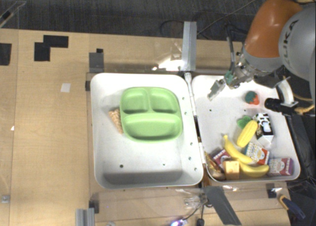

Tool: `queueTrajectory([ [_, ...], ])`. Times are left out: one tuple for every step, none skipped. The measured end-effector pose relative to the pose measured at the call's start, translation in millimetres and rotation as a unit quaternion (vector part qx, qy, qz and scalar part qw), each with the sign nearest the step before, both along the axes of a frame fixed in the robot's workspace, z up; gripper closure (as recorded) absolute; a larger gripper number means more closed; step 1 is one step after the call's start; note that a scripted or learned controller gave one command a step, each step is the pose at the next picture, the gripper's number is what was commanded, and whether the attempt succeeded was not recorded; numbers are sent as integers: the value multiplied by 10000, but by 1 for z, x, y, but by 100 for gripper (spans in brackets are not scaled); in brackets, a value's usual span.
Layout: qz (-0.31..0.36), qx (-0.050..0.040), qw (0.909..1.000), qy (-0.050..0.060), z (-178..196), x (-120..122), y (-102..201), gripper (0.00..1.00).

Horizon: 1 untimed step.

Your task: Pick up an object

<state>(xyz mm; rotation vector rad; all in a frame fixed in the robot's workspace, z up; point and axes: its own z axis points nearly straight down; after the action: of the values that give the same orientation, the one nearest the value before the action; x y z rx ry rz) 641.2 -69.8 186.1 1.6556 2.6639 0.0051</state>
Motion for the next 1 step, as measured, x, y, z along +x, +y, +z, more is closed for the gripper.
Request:
queueTrajectory([
  [-818,5,9966,14,-64,-40,-42,0],
])
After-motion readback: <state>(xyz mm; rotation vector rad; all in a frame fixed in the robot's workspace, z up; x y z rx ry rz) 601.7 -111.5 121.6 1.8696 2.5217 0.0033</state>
